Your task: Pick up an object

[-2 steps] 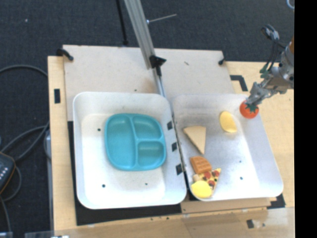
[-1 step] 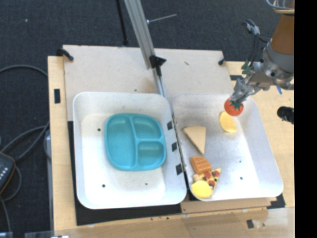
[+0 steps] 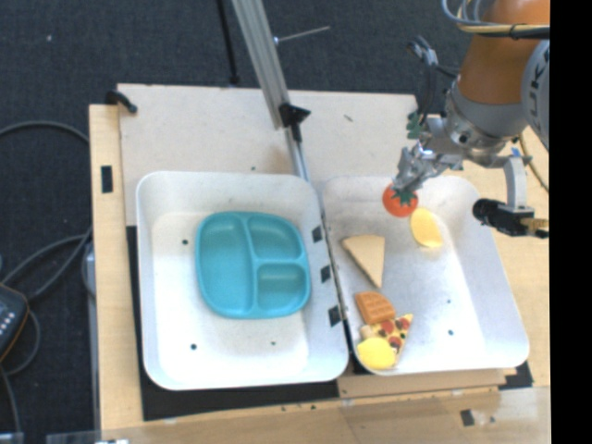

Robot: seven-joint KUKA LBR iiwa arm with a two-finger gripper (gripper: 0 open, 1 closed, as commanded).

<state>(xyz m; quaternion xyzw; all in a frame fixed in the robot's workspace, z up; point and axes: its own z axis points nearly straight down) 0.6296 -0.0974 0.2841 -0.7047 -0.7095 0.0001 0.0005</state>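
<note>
Where the arm reaches in over the right bin (image 3: 481,285), the gripper (image 3: 408,185) sits directly atop a red tomato (image 3: 400,203), fingers pinching its green stem end. Whether the tomato is raised off the floor cannot be told. A yellow lemon (image 3: 426,228) lies just beside it. Cheese wedge (image 3: 366,255) mid-bin. Left bin (image 3: 166,340) holds a blue divided plate (image 3: 252,264).

No writing, label, brand, number or sign can be read anywhere here; whatever small marks sit on the surfaces are too blurred and tiny to make out as letters or figures.
</note>
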